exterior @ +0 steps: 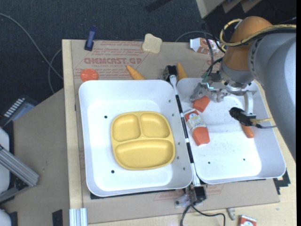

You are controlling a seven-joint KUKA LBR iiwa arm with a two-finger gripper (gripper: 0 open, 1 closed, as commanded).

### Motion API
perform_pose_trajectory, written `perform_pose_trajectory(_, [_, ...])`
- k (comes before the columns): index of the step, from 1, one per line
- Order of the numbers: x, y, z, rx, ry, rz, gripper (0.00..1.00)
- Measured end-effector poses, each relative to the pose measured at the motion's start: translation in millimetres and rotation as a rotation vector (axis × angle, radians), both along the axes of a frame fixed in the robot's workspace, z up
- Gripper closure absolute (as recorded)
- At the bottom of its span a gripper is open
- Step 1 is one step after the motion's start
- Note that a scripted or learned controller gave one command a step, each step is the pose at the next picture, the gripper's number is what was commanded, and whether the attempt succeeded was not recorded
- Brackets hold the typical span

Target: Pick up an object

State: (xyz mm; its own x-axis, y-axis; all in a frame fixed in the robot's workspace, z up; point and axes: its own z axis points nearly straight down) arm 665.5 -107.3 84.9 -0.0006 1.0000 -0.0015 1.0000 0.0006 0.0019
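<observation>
yellow divided plate [141,140] sits in the left bin [89,126], well apart from the fingers [210,89]. just below them in the right bin [244,164] lies an orange block [201,103], not yet lifted. their grip state: cannot tell.

Both bins [94,126] look like smooth white plastic with a soft shine. The yellow tray [141,140] in the left bin is also plastic, smooth and a little glossy. The bench [75,60] looks like plain brown cardboard, matt, with red print on it. The arm [277,65] has a smooth grey shell and a glossy orange band [240,41]. The gripper [214,89] looks like bare metal, dull grey. The floor [47,13] looks like dark rough carpet.
</observation>
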Motion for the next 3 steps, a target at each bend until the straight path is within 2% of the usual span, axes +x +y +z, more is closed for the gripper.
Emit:
perform_pose_trajectory(2, [1, -8, 0, -0.001, -0.001, 0.000, 0.00])
perform_pose_trajectory(3, [1, 10, 0, 0.001, 0.002, 0.000, 0.00])
